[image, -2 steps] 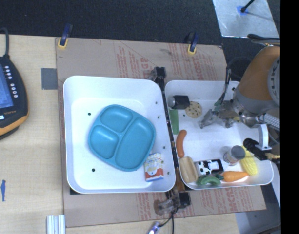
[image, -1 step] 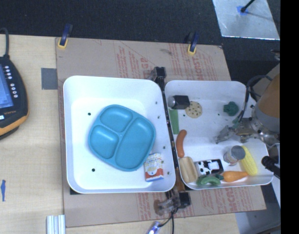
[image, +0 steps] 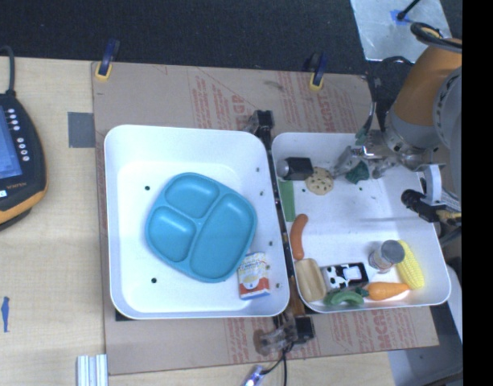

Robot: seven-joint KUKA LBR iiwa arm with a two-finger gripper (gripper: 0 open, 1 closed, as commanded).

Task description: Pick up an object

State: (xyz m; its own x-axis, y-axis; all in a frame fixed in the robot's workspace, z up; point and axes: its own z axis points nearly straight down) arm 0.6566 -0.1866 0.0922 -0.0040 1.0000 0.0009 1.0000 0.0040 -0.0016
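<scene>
We look down from a single fixed camera above the bench, tilted at a slant so that the far edge with its dark floor lies at the top of the view and the near edge of the cardboard mat [image: 262,95] at the bottom. We stand far enough back to take in the left bin [image: 125,215] and the right bin [image: 375,207] whole, side by side. The arm [image: 427,95] enters our view from the right.
</scene>
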